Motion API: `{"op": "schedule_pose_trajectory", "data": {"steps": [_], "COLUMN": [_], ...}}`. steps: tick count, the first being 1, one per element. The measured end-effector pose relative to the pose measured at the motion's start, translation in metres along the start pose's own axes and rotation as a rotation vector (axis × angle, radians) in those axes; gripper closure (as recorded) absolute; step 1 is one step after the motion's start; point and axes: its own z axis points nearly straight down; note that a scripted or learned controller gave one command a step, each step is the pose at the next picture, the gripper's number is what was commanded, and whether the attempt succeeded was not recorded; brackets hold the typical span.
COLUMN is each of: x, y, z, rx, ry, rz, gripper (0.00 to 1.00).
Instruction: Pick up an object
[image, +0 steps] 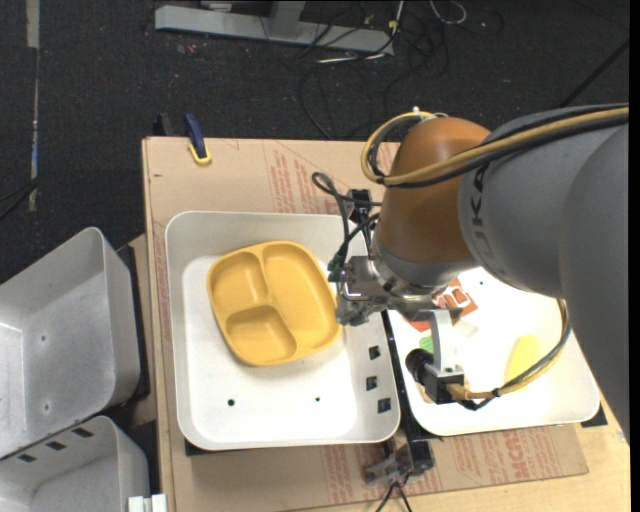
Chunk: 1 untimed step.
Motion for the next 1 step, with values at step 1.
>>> {"op": "schedule_pose_trajectory", "data": {"steps": [1], "x": [-0.0032], "y": [0.0010], "z": [-0.0005], "rx": [-0.002], "ry": [-0.001], "rz": [0.008], "gripper": [0.00]}}
